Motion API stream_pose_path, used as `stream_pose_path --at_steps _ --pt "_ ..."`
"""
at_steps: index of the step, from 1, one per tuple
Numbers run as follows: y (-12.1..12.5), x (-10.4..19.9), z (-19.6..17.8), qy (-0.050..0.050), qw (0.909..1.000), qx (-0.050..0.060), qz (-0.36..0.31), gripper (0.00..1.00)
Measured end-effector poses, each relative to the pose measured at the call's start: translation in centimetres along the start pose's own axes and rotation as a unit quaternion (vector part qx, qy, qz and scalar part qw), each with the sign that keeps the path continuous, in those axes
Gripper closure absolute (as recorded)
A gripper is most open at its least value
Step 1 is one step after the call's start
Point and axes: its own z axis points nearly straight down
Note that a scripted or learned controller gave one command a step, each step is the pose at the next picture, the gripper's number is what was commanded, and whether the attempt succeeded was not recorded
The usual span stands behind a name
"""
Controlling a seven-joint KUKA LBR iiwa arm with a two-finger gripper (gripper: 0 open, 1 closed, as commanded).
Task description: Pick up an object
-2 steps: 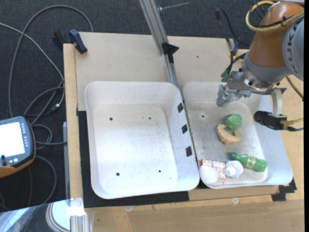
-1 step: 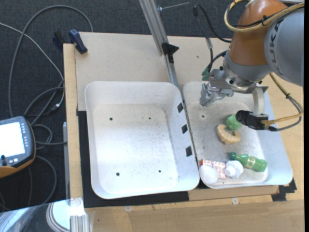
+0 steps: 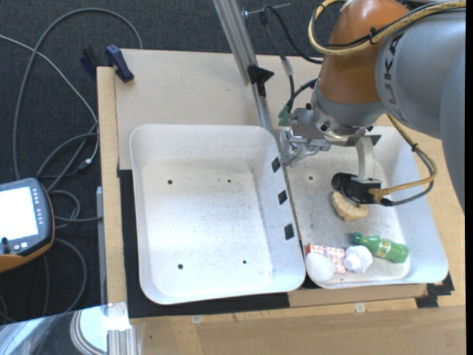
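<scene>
Nearest you, along the front wall of the right bin [image 3: 425, 268], a white-and-red packet [image 3: 325, 262] sits in the bin's near left corner. Just beside it a green bottle [image 3: 384, 249] lies on its side, its white cap pointing toward the packet; whether the two touch you cannot tell. A little farther back, near the middle of that bin, rests a tan lump [image 3: 349, 208], apart from the bottle and the packet. These three are your candidates for picking, and all lie on the bin floor. The left bin [image 3: 148, 198] stands alongside, its speckled floor marked by a few dark dots. Farther back again, the gripper [image 3: 294, 152] hangs low over the right bin's far left part, close to the wall between the two bins and well apart from the three things; you cannot tell whether it is spread or pressed together. Behind both bins the bare bench [image 3: 185, 87] runs back to a blue clamp [image 3: 118, 61] at its far left corner.
</scene>
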Motion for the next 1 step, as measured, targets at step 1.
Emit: stream_pose_path --at_steps 1 --pt "0.88 5.48 0.47 -0.001 1.0 -0.001 0.0 1.0"
